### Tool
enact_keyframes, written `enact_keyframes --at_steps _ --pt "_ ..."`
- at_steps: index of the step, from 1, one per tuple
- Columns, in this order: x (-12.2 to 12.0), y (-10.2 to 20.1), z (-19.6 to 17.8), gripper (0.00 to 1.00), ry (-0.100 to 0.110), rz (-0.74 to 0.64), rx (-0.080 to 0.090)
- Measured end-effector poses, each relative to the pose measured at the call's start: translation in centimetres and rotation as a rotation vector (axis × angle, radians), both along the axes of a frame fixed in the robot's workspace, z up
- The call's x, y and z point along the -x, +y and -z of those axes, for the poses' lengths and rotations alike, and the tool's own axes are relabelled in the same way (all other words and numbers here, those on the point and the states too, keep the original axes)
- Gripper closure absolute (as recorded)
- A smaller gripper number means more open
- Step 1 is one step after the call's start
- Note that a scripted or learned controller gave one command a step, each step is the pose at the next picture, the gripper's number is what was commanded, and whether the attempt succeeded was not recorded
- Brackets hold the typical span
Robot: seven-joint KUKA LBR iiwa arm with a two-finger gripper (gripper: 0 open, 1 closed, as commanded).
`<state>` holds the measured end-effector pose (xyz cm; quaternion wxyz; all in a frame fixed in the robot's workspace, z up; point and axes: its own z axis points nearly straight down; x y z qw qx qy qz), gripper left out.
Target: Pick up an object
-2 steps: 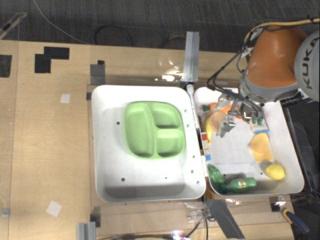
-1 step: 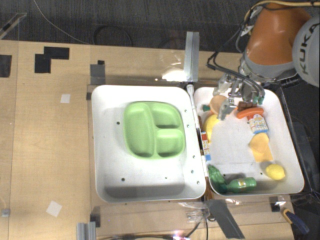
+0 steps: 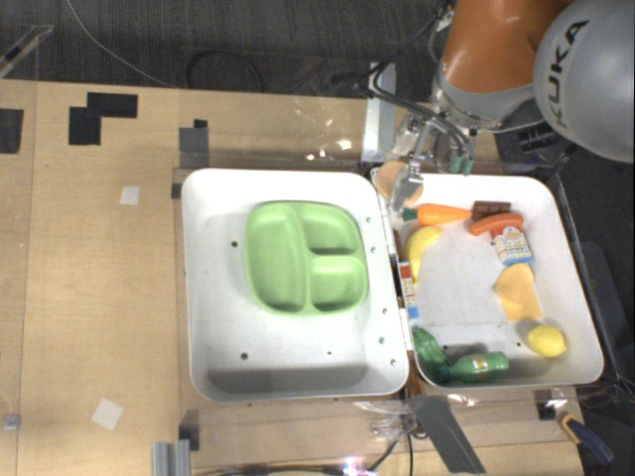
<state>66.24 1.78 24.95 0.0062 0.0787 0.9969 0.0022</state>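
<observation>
Jaws (image 3: pixel 406 179) hover over right bin (image 3: pixel 568 228) corner; carrot (image 3: pixel 443 213) beside

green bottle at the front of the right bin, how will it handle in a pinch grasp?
The green bottle lies on its side against the right bin's front wall, so it will probably roll if nudged across its axis. Its glossy highlights suggest smooth plastic, possibly slippery. A leafy green item touches its left end and may drag along.
</observation>
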Motion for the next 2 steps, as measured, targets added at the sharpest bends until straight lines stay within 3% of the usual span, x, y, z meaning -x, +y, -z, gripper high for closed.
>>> enact_keyframes --at_steps 1,2 --pt "0.9 -10.4 2.7 1.00 0.005 0.472 0.001" --pt "2.7 -3.6 3.3 1.00 0.007 0.577 -0.004"
